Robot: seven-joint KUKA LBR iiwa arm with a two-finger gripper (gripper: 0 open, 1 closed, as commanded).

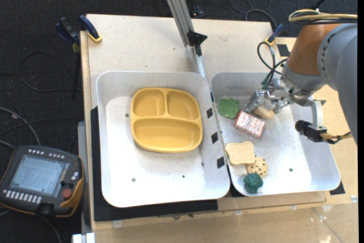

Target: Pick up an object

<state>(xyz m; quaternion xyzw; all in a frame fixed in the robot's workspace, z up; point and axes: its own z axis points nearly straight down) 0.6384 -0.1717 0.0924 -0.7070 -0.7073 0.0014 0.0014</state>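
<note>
Though pincer point(267, 101) grip unclear, pink speckled box point(249, 124) just beside it

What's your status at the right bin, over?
Pincer low in right white bin, finger state unclear. Nothing seen held. Pink patterned box and green leaf-shaped piece lie close by.

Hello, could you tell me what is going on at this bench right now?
The grey arm has its gripper low in the right bin, at a pale object beside the pink box and green leaf-shaped piece. The toast slice, cookie and broccoli lie nearer the front. The yellow divided tray sits in the left bin.
</note>
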